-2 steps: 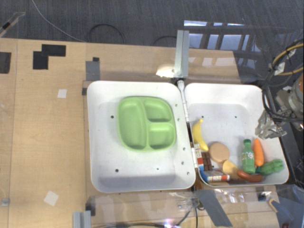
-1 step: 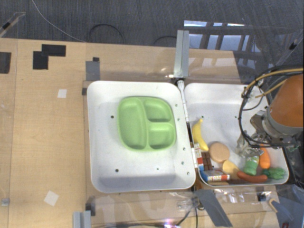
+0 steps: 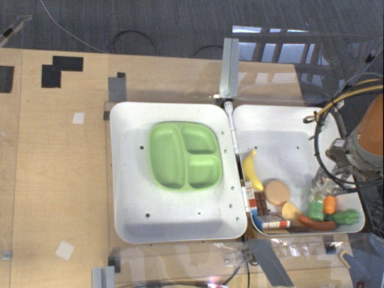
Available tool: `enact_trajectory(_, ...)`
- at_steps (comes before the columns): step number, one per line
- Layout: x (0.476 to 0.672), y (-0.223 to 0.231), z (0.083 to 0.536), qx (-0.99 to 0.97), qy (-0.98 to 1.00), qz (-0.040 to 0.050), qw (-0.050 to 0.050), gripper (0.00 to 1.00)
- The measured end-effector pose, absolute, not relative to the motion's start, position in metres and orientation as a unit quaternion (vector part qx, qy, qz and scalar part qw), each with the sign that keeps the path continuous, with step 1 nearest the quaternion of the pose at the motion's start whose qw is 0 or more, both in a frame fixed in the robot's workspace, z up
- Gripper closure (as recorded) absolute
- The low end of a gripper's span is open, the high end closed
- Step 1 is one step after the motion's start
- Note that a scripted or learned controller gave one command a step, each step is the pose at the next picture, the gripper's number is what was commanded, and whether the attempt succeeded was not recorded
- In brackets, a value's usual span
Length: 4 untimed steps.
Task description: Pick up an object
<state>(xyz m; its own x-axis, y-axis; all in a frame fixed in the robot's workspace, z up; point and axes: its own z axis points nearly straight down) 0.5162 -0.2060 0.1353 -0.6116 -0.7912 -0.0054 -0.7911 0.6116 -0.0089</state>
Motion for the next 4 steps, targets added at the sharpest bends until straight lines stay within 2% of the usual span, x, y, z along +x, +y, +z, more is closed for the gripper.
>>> enact_trajectory(1, 0.506, -0.177, 0.091, -0.699, 0.715, -0.0065, 0.005, 1.00)
enact_trajectory(2, 0.506, -0.178, 0.091, -0.698, 0.716, -0.0080, 0.005, 0.00)
enact_trajectory(3, 0.495, -0.186, 0.091, -0.709, 0.705, -0.0071, 0.010, 0.00)
enact_trajectory(4, 0.611, -0.166, 0.089, -0.678, 0.735, -0.0041, 0.007, 0.00)
